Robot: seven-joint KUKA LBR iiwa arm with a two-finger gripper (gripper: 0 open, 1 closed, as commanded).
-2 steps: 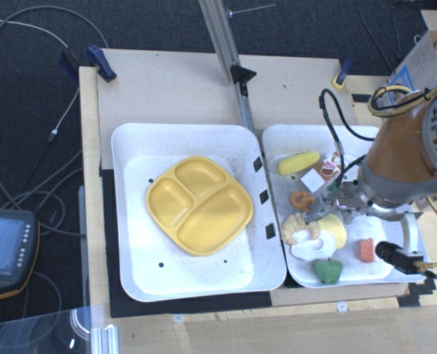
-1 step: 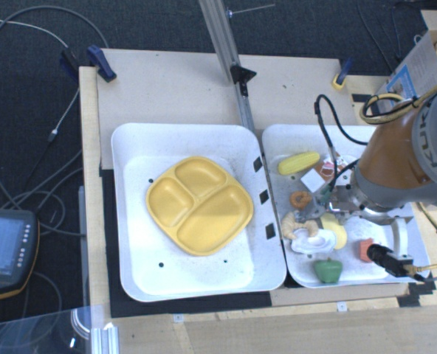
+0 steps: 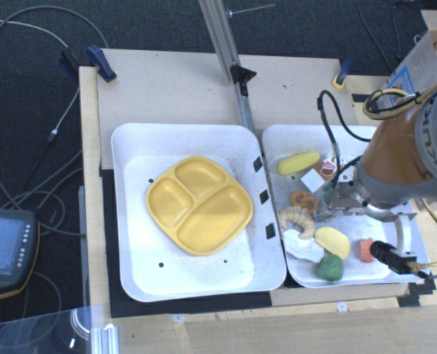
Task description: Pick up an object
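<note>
My gripper (image 3: 334, 198) is low in the right bin (image 3: 351, 135), near its middle, under the grey and orange arm. Just left of it lie an orange pretzel ring (image 3: 303, 198) and a tan ridged piece (image 3: 297, 218). A yellow banana-shaped piece (image 3: 299, 162) and a small red and white item (image 3: 328, 170) lie behind it. Toward the bin's front are a yellow lemon (image 3: 332, 242), a white piece (image 3: 300, 246), a green piece (image 3: 329, 268) and an orange-red piece (image 3: 365, 251). No object is seen in the gripper's grasp.
The left bin (image 3: 130, 220) holds a yellow divided plate (image 3: 198, 205). A grey metal pole (image 3: 222, 28) slants down to the gap between the bins. Cables hang behind the arm at the right.
</note>
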